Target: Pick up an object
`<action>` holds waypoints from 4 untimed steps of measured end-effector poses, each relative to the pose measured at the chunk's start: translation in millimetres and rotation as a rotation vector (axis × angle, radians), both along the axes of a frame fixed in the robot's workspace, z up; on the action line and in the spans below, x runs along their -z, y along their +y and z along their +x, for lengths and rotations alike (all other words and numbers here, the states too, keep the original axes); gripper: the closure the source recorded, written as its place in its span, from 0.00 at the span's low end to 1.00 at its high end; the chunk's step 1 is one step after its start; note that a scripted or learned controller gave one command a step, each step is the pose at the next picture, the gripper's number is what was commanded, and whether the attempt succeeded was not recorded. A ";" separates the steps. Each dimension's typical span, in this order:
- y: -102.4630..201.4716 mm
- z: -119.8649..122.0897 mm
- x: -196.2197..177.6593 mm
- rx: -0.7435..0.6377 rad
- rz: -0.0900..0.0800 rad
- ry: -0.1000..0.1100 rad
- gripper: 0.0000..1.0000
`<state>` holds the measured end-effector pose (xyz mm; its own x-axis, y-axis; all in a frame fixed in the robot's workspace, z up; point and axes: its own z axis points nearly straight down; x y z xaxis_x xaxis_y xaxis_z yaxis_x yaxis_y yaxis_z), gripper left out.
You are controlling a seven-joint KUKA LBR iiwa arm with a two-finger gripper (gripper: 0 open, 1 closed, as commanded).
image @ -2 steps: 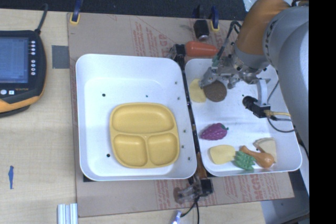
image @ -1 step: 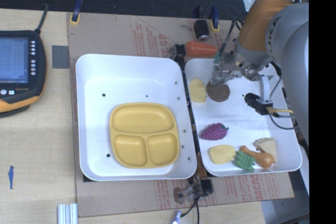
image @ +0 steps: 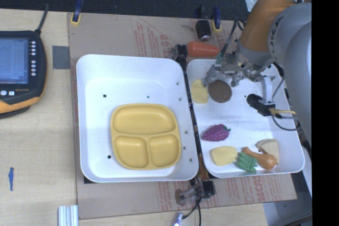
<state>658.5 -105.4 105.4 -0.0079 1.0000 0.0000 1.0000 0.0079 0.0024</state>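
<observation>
My gripper (image: 224,75) hangs over the back of the right bin (image: 286,166). Right under it, touching or nearly touching, is a round brown piece (image: 220,92). A pale yellow piece (image: 199,92) lies just to its left by the bin wall. Further forward lie purple grapes (image: 215,133), a yellow chunk (image: 224,155), a green leafy piece (image: 246,163), a brown drumstick (image: 262,158) and a pale bread slice (image: 269,145).
The left bin (image: 95,77) holds a yellow divided plate (image: 145,135). An orange object (image: 202,49) lies on the cardboard behind the bins. A tablet-like pendant (image: 18,71) sits at far left on the bench.
</observation>
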 end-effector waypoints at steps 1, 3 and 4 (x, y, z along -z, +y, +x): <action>-16.9 -23.7 13.7 0.004 -0.001 0.006 0.00; -27.6 -79.1 14.0 0.004 0.000 0.006 1.00; 31.2 -73.5 -110.4 0.003 0.000 0.004 1.00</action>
